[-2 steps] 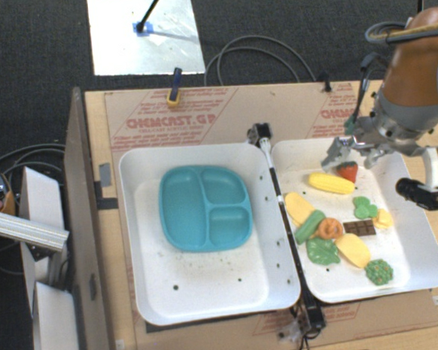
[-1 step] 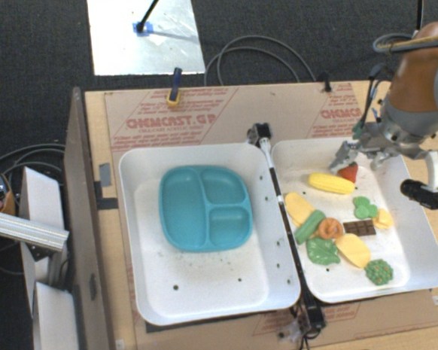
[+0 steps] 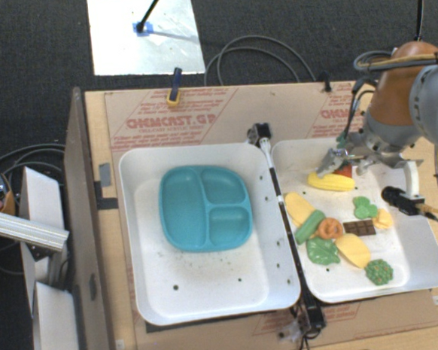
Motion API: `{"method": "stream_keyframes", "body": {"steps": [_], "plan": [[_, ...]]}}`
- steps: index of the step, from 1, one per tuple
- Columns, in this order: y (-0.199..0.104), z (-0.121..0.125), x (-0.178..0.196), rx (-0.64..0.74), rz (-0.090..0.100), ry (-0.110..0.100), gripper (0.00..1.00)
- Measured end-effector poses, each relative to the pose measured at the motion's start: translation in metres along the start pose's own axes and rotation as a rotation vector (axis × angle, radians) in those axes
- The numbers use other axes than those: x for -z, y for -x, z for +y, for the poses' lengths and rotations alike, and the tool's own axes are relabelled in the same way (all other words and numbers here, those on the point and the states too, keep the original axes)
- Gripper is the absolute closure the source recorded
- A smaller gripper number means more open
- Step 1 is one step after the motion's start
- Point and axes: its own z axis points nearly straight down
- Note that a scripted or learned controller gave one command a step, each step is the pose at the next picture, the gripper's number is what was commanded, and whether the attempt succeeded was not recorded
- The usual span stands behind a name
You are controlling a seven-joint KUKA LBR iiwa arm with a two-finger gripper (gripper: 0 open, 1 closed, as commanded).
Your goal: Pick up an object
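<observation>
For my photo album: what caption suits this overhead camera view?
Robot gripper hovers at a yellow toy beside a teal tray.

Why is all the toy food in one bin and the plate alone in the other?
That does look lopsided. The teal plate lies bare in the left bin, while the toy food crowds the right bin, some pieces overlapping. The tool hovers by the yellow corn.

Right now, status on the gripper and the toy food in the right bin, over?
Gripper low over right white bin, at the yellow corn-shaped toy. Grasp unconfirmed. Red piece tight against the corn; other toy food clustered nearer the camera, apart.
</observation>
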Motion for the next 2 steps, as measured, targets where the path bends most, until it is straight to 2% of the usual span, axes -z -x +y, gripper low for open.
{"method": "stream_keyframes", "body": {"steps": [1,2], "plan": [[-0.001,-0.079,-0.020,-0.002,-0.002,-0.002,0.00],[0.025,-0.055,0.035,-0.002,-0.001,-0.005,0.00]]}}
